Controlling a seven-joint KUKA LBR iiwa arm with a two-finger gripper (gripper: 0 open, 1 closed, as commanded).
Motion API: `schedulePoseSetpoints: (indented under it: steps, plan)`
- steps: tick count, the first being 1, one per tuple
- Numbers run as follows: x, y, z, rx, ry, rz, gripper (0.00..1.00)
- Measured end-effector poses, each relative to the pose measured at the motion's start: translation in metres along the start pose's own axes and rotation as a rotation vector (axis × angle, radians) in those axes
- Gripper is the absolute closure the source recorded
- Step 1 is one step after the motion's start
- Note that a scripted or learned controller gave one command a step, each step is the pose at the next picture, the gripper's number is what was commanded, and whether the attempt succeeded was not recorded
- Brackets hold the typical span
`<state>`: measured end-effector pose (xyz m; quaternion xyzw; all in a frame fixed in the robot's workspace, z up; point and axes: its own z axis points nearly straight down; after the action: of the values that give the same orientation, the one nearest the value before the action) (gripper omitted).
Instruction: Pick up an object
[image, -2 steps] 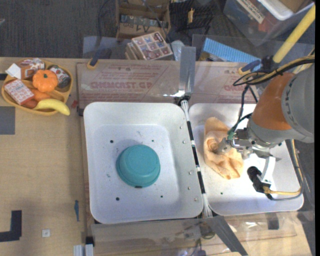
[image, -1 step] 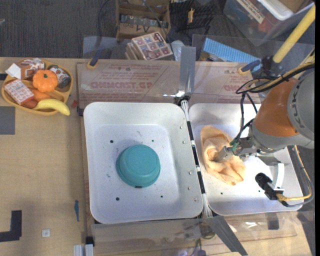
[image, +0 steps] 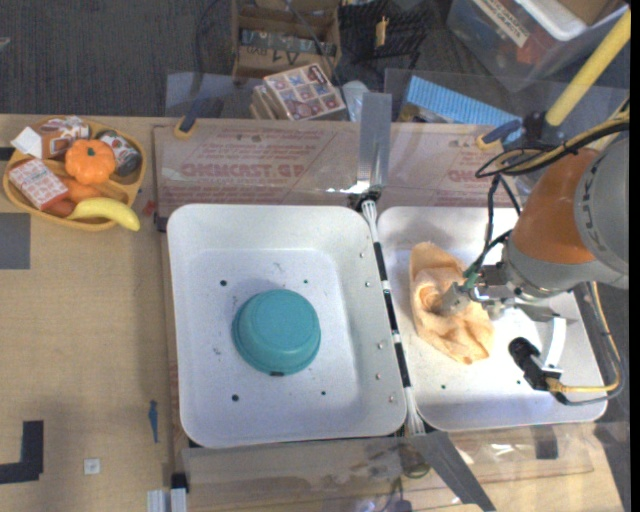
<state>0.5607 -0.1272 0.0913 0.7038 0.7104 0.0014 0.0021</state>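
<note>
A crumpled tan-orange cloth lies in the right bin, near its left wall. My gripper is down on the cloth's right part, its tip pressed into the folds. The arm reaches in from the right, its orange band above the wrist. A teal bowl sits upside down in the middle of the left bin, far from the gripper.
A yellow tray with toy food, a pumpkin and a banana stands at the bench's far left. Clutter, boxes and cardboard lie beyond the bins at the back. The divider between the bins runs just left of the cloth.
</note>
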Motion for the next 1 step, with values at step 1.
schedulePoseSetpoints:
  steps: [1]
  plan:
    - [0.0237, -0.0398, 0.0009, -0.010, -0.001, -0.267, 0.00]
